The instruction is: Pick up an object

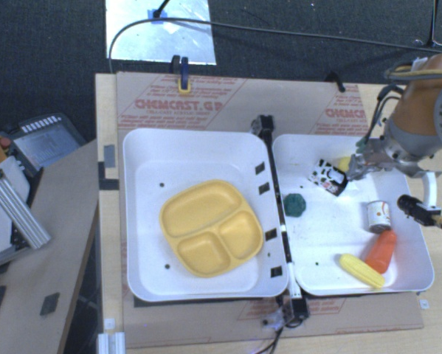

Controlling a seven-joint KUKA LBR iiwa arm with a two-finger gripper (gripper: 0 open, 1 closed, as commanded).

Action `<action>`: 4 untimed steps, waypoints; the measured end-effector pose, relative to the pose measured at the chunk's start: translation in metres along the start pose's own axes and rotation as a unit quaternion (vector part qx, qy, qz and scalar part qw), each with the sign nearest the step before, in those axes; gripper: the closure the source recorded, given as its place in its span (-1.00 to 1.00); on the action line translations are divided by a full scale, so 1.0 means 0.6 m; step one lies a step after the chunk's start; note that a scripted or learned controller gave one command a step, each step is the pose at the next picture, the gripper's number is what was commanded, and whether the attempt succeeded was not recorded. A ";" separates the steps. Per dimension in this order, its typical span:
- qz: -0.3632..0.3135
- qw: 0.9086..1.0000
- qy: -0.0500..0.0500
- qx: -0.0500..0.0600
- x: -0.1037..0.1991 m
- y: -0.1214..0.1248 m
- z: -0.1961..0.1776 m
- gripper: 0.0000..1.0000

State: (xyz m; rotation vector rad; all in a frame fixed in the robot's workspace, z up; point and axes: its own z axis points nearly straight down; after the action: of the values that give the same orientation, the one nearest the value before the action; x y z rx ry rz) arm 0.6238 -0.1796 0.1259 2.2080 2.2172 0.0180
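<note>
Tool (351, 169) beside cow toy (327, 176), toy lying slantwise.

Both bins are plain white — the left bin (143, 198) and the right bin (412, 271). In the left one, a pale yellow divided plate (210, 227). In the right one: a dark green lump (294, 204), a black-and-white blotched toy (325, 175) — cow-patterned — a silvery can (378, 215) with an orange mark on its label, an orange-red carrot (381, 251) and a bright yellow corn cob (361, 269). The arm (420, 120) is grey with an orange band. The board (228, 102) under the bins is tan with red lettering.
</note>
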 end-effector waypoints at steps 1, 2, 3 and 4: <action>0.000 1.000 -0.001 0.004 -0.006 -0.004 -0.106 1.00; 0.000 1.000 -0.001 0.005 -0.007 0.000 -0.188 1.00; -0.002 1.000 0.001 0.007 0.079 -0.012 -0.203 1.00; -0.003 1.000 0.001 0.008 0.173 -0.033 -0.183 1.00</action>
State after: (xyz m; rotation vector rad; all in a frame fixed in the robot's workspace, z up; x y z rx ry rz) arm 0.6015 -0.0755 0.2351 2.2121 2.2329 0.0024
